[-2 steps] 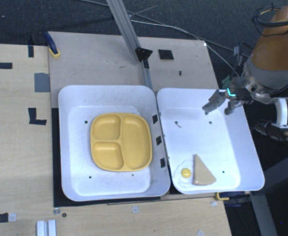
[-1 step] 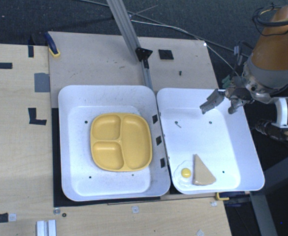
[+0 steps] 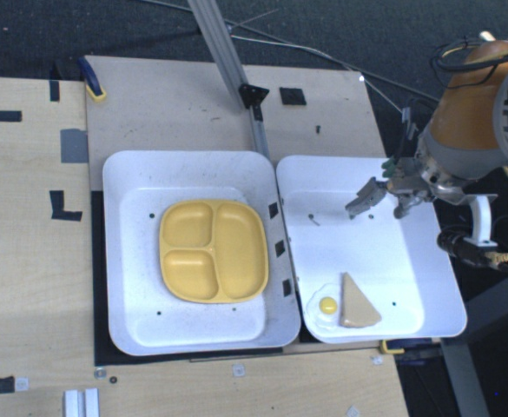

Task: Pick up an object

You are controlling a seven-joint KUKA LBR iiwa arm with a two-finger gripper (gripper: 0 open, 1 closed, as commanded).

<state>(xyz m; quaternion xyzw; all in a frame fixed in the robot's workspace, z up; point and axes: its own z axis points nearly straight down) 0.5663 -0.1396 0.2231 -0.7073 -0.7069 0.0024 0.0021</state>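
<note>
Gripper (image 3: 371, 200) hangs over the right bin (image 3: 427, 259), holding nothing; its spread I cannot tell. Fried-egg toy (image 3: 325, 305) and tan wedge (image 3: 357, 303) touch at the near edge, making separation awkward.

Tan wedge (image 3: 358, 305) lies flat beside yellow ball (image 3: 327, 305).

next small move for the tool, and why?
Probably shift the tool toward the near end of the right bin and descend. It hovers over bare floor at the far end, while the beige wedge and fried-egg toy lie by the near wall.
</note>
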